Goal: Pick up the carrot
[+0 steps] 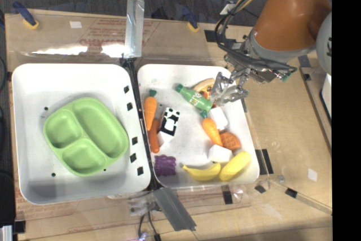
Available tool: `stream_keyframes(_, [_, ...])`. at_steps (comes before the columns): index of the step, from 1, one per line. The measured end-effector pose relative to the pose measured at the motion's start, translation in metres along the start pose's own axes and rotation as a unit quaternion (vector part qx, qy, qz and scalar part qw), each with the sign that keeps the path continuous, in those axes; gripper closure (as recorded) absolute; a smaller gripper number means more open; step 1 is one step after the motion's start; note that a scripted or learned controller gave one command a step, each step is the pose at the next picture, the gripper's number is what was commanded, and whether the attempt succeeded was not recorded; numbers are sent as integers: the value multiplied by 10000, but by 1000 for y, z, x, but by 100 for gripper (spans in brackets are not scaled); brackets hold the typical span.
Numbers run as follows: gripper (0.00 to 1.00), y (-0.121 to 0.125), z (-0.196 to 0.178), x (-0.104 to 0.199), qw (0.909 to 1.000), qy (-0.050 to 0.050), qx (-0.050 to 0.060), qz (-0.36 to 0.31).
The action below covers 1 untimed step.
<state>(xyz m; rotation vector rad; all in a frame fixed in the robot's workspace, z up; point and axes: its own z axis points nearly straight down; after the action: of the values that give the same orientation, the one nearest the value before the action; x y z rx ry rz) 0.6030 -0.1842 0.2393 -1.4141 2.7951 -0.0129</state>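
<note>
We see two carrots [150, 121] [212, 131] in the right bin [186, 73], so we might grab the wrong thing. The near carrot sits tight among a green bottle [193, 97], white blocks [219, 119] and a banana [204, 171]; we could pinch those instead. The other lies by the bin's left wall. Our pincer [228, 90] hangs over the bottle's end, holding nothing, and we cannot tell how wide it is.

Orange carrot [150, 121] lies lengthwise along the right bin's [186, 71] left wall.
</note>
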Motion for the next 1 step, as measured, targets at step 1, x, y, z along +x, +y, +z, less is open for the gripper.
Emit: stream_keyframes(1, [100,89,104,29,9999,29,-102,12])
